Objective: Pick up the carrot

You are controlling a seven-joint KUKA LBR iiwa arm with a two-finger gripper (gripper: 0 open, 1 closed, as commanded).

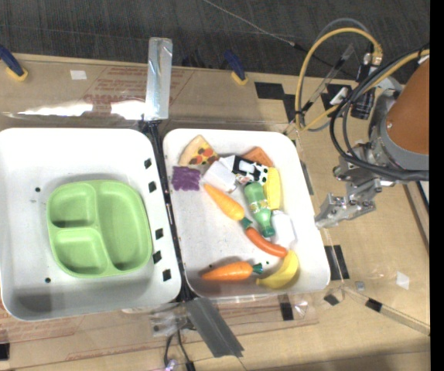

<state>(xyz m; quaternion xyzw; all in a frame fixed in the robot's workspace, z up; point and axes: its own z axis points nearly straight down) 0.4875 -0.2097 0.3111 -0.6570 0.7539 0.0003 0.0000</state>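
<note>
A: Where's the carrot (227,271)?
B: Near the right bin's (303,199) front edge, touching a banana (282,271).
A: And the gripper (344,205)?
B: Outside the bin, to its right; jaws released, holding nothing.
A: Risk?
B: Probably grabbing the lookalike orange pieces nearby.

arm (408,114): cut by right edge | gripper (344,207): fingers unclear (small)

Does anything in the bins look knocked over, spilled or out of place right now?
Nothing stands out. The toy food lies jumbled but inside the right bin, with carrots near its front edge. The green plate sits flat in the left bin. The end effector is outside, right of the bins.
</note>
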